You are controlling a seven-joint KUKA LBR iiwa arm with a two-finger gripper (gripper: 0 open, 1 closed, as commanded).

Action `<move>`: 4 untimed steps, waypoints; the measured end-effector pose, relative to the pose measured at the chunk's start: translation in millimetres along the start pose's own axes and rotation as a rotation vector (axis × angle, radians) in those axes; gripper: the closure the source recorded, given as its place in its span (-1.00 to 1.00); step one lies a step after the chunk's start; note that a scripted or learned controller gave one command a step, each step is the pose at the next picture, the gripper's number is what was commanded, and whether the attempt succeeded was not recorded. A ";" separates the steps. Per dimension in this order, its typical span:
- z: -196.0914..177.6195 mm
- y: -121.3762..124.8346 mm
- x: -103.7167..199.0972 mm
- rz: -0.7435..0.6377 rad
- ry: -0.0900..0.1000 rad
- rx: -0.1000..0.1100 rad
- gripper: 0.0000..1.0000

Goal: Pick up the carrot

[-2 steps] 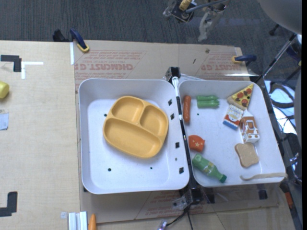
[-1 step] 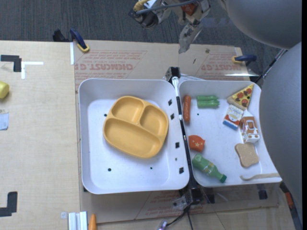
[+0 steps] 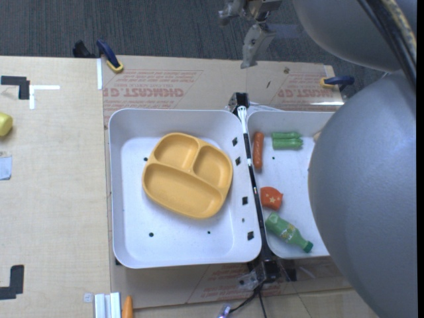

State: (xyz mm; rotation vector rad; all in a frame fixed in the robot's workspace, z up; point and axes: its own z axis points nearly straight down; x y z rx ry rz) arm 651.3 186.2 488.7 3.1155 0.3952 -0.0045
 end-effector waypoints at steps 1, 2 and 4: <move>-7.9 1.7 0.7 0.006 -0.003 -0.002 1.00; -8.0 1.6 0.6 0.006 -0.002 -0.002 -1.00; -16.1 3.6 1.2 0.010 -0.005 -0.003 -1.00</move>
